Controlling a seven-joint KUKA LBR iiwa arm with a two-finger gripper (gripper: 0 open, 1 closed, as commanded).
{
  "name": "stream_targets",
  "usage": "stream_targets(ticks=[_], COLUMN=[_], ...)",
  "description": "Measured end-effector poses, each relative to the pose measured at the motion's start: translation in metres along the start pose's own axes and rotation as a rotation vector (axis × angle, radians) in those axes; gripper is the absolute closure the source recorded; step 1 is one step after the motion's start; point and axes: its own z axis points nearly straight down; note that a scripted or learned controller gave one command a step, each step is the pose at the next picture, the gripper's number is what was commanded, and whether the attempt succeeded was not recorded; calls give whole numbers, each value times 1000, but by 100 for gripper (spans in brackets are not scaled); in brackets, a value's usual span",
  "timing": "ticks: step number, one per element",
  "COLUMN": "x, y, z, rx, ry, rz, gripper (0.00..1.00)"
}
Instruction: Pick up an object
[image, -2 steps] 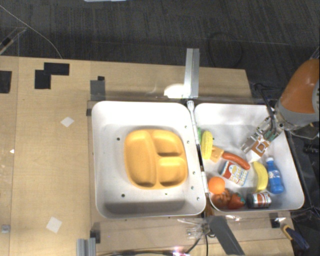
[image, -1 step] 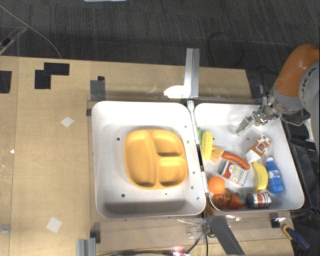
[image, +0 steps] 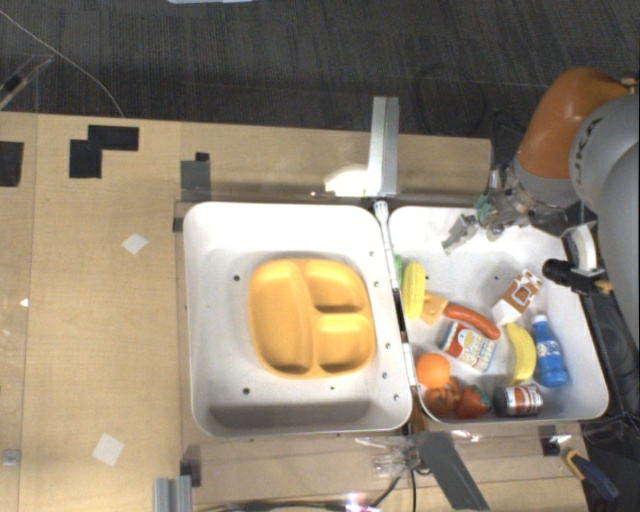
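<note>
Objects for picking all lie in the right-hand shallow white plastic bin (image: 470, 290), at the right of the frame, and as far as I can judge none of them has been lifted yet. From my station I count a yellow corn cob with a green end (image: 412, 287) along the bin's left wall, a red sausage-like piece (image: 470, 320), a small printed carton with an orange picture (image: 470, 347), a round orange fruit (image: 433, 370), a yellow banana (image: 520, 352), a blue plastic bottle (image: 548, 352), a small brown and white carton (image: 520, 292), a dark tin can on its side (image: 517, 400) and a reddish lump (image: 462, 402) near the lower edge. They crowd the lower half of that bin, several touching one another.

My end effector (image: 468, 230) hangs over the bare upper part of the same bin, near its upper wall and apart from the pile. Nothing sits between its fingers; whether they stand wide or narrow I cannot tell, because the tip is small and blurred. The grey arm with its orange band (image: 556, 125) comes in from the upper right of the frame.

The left-hand white bin (image: 210, 330) holds only a yellow divided plastic tray (image: 308, 315), lying flat in its middle. Both bins rest on the pale wooden counter (image: 90, 330).

So I judge the task barely begun: choosing a target, descending, closing and lifting are all left.
</note>
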Motion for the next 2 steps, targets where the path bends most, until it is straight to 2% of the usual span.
stream_targets(ticks=[1, 2], x=[-54, -50], y=[-18, -60], z=[33, 33], rx=[10, 3], ry=[11, -1], rz=[93, -86], gripper=[0, 0])
